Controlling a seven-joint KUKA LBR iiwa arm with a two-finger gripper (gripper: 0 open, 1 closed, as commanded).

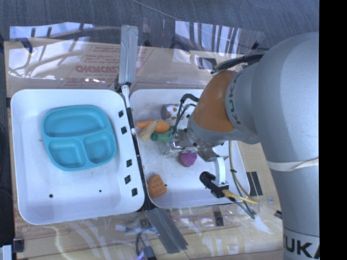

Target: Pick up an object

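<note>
In the right bin (179,198) lie a carrot-like orange piece (153,127), a green piece (161,136) beside it, a purple piece (188,158), an orange waffle-like piece (157,185) near the front left corner and a small grey-white object (169,111) towards the back. My gripper (174,143) reaches down in the middle of this bin, between the green and purple pieces. The arm's wrist hides most of it, so its fingers are not readable.
The left bin (32,199) holds a blue divided plate (79,136). A row of black clips (130,161) runs along the divider between the bins. A black part with a yellow cable (217,186) hangs over the right bin's front.
</note>
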